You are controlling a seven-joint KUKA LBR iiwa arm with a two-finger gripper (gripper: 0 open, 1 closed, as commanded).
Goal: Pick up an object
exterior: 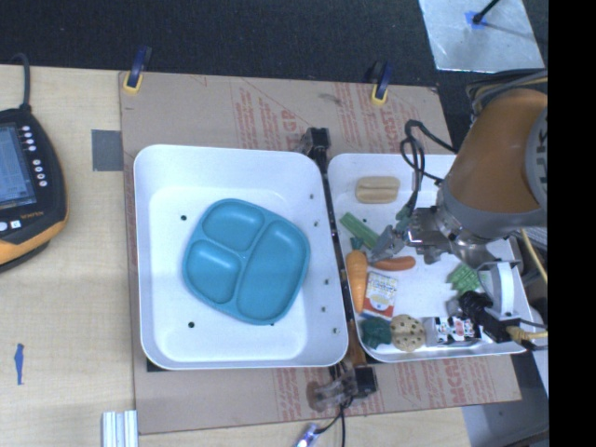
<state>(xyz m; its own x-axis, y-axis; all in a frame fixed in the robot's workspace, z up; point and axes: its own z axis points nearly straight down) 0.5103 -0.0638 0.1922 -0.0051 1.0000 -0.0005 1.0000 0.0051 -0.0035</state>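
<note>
My gripper [391,242] hangs low over the middle of the right bin [424,168]. Its tip is beside the right end of a green pod-shaped piece [357,227] and just above a small red sausage [392,263]. Whether it touches either is unclear. An orange carrot [357,282] lies along the bin's left wall. Next to the carrot sits a red and white packet [380,294]. A tan bun [377,190] rests at the far end. At the near end are a speckled cookie [403,332] and a dark green piece [375,329].
The left bin [158,194] holds a blue divided plate [247,260]. A green leafy piece [463,276] and a black and white item [456,327] lie at the right bin's near right, under the arm. A handheld pendant [23,189] sits on the bench at far left.
</note>
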